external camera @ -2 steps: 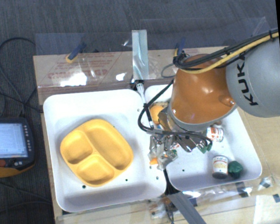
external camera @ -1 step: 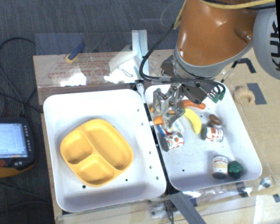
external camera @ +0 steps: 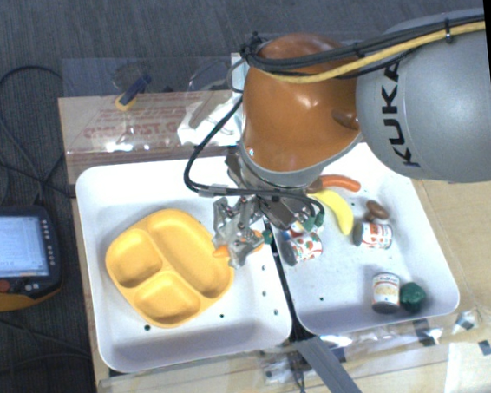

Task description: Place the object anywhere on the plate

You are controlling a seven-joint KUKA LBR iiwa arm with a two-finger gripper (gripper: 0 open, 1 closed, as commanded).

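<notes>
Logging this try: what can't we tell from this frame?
- Gripper: open or shut, holding anything; camera view, metal parts blur together over the yellow plate rim.
- Small orange bit there: too small to identify.
- Cans labels: too small.
- Right bin top: hidden by arm.

Yellow plate [external camera: 167, 266], white bins [external camera: 140, 351], yellow banana [external camera: 339, 211].

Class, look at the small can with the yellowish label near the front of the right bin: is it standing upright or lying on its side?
Upright. The can shows its round top above the label and stands beside a dark green item.
</notes>
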